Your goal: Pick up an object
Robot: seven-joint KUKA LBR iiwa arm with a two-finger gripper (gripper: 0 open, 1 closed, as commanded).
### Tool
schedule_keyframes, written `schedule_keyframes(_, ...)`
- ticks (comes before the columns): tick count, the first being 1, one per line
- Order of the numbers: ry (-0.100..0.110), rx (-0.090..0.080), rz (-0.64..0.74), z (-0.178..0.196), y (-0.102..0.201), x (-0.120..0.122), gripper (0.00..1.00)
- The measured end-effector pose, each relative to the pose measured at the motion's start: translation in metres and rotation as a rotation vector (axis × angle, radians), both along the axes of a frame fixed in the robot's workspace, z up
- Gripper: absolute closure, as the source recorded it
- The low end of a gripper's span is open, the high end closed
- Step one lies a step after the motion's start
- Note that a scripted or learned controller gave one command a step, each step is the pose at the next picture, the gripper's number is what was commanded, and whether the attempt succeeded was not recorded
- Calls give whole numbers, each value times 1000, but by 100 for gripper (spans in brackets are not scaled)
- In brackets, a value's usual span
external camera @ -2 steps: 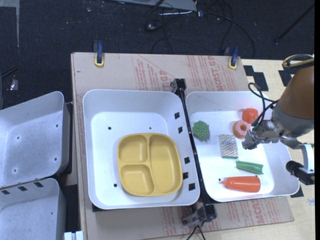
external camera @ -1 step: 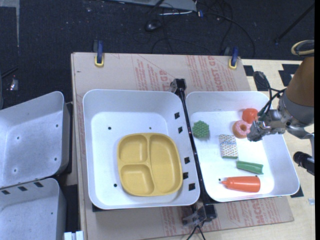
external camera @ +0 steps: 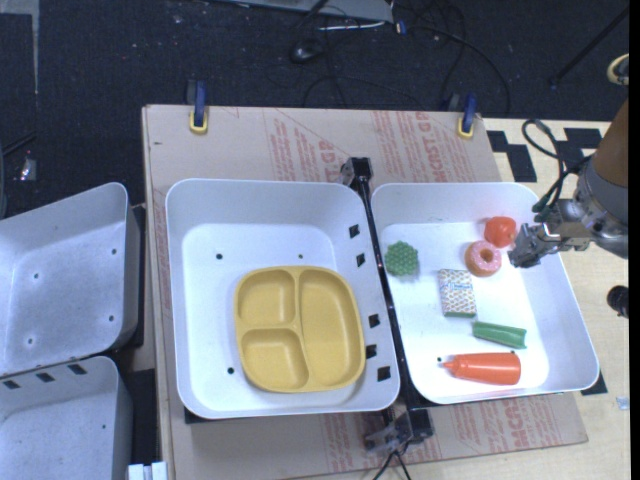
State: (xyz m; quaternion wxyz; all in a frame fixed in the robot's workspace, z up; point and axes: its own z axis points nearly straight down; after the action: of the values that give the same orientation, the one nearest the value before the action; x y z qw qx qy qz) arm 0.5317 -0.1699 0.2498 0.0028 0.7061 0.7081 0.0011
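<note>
Nearby, tool [external camera: 524, 249], ring-shaped pink donut [external camera: 484, 259]

The left bin [external camera: 190, 218] and the right bin [external camera: 560, 298] are plain white. A mustard-yellow divided tray [external camera: 298, 328] lies in the left one. The right bin holds a dark green knobbly ball [external camera: 402, 258], a pink ring [external camera: 484, 259], a red-orange piece [external camera: 500, 231], a pale speckled packet [external camera: 457, 293], a green stick [external camera: 499, 334] and an orange-red bottle [external camera: 484, 368]. The bench [external camera: 250, 143] is tan with red lettering.
</note>
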Motion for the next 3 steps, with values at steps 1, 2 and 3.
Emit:
schedule_keyframes(1,5,2,3,5,53,5,100)
schedule_keyframes(2,7,3,4,0,99,-5,100)
schedule_keyframes(3,5,3,4,5,151,-4,100)
